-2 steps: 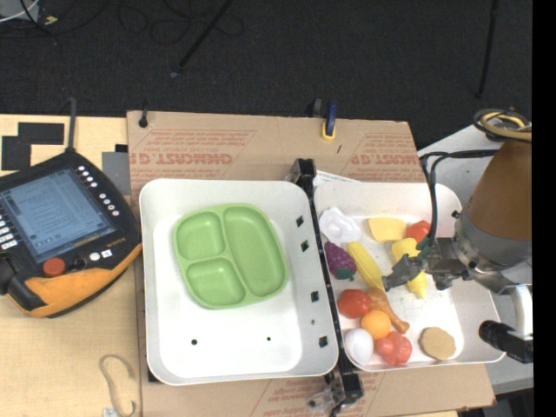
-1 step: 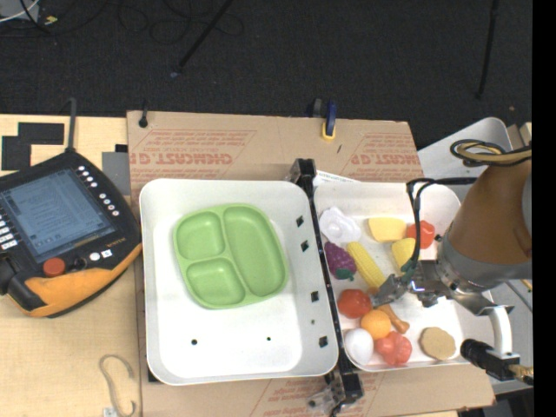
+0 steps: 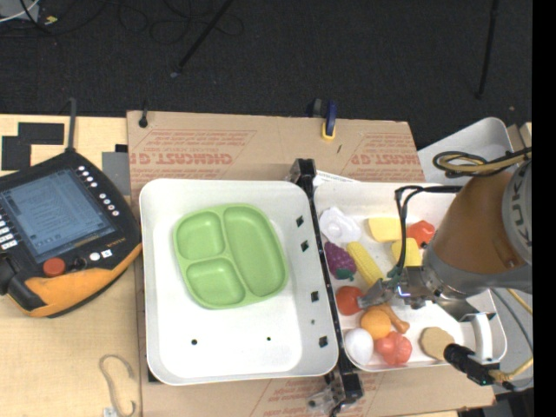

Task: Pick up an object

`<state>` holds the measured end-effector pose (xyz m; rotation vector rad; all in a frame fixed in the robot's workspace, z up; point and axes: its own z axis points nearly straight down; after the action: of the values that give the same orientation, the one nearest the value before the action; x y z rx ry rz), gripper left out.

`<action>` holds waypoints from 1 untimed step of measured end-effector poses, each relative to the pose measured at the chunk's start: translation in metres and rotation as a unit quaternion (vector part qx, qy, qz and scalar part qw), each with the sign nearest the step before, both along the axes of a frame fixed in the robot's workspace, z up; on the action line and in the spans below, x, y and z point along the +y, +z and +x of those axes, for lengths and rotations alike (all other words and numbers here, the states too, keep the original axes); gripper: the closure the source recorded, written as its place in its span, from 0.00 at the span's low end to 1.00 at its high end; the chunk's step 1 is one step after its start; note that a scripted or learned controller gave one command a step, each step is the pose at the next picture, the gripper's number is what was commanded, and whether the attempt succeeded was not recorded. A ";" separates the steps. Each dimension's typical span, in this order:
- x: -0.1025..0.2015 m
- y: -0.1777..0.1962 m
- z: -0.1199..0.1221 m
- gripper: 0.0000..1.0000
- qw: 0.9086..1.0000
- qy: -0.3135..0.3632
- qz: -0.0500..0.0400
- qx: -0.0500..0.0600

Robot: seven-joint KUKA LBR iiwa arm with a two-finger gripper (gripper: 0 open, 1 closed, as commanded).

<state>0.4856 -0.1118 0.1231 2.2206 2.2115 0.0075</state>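
The right bin (image 3: pixel 452 200) holds several toy foods. Among them are a white piece (image 3: pixel 339 227), a yellow block (image 3: pixel 383 228), a red piece (image 3: pixel 421 231), purple grapes (image 3: pixel 337 258) and a yellow corn cob (image 3: pixel 364 263). Nearer the front lie a red tomato (image 3: pixel 347 300), an orange (image 3: pixel 376 322), a white egg (image 3: pixel 359 346), a red fruit (image 3: pixel 395 348) and a tan cookie (image 3: pixel 434 340). My gripper (image 3: pixel 388 294) is low in this bin, between the corn cob and the orange, right beside the tomato. The arm's body hides the bin's right half.
The left bin (image 3: pixel 165 337) holds a green three-part plate (image 3: pixel 230 256). A teach pendant (image 3: pixel 56 224) lies on the bench at the far left. A clamp (image 3: pixel 329 124) stands on the cardboard's back edge. A black divider (image 3: pixel 317 276) separates the bins.
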 end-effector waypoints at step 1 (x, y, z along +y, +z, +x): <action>0.002 -0.037 0.000 0.00 1.000 0.003 0.002 0.007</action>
<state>0.4851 -0.1099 0.0858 2.2242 2.2264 -0.0042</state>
